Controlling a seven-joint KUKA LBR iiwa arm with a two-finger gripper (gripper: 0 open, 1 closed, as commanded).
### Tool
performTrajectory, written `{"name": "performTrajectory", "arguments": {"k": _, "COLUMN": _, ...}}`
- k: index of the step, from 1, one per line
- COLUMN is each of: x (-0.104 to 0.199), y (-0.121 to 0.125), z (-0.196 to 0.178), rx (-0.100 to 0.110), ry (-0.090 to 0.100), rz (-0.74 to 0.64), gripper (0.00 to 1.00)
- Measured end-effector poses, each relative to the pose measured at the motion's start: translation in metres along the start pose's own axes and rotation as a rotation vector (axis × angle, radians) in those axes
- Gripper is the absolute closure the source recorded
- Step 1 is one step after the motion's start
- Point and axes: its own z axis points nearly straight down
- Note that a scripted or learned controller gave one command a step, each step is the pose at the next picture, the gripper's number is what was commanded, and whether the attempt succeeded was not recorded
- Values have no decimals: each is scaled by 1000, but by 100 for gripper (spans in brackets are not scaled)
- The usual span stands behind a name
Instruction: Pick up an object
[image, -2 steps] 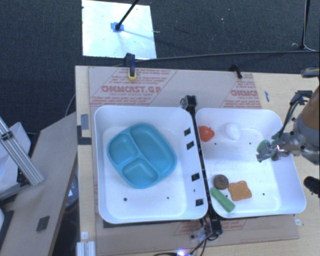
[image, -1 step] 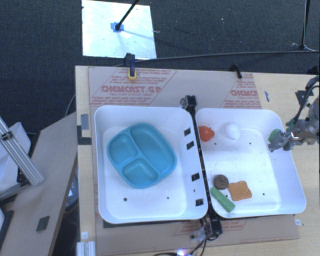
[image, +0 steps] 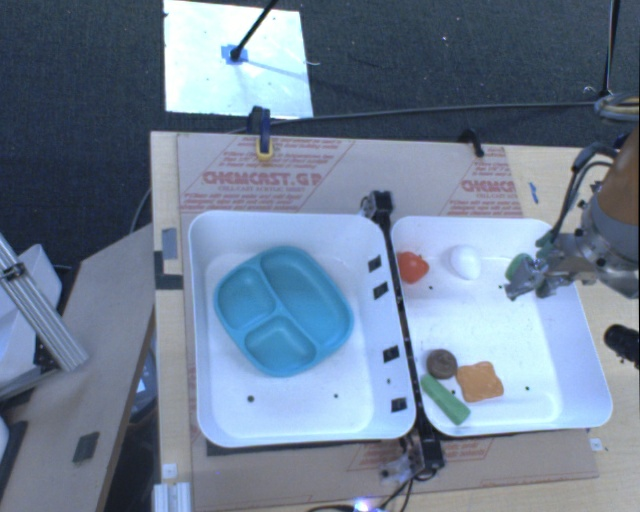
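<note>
Arm (image: 612, 215): grey metallic housing with an orange band above the wrist. Thin dark cables loop along the wrist's outer side. Gripper (image: 522, 280): grey metal fingers on a blocky grey mount directly below the wrist; surface markings too small to read.

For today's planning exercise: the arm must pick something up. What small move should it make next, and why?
Probably lower the hand onto the green item beside it at the right bin's far edge. That item lies nearest; the egg and tomato sit further left.
</note>
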Motion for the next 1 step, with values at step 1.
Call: {"name": "performTrajectory", "arguments": {"k": 1, "x": 52, "y": -6, "z": 14, "rx": 2, "ry": 1, "rz": 0, "gripper": 100}}
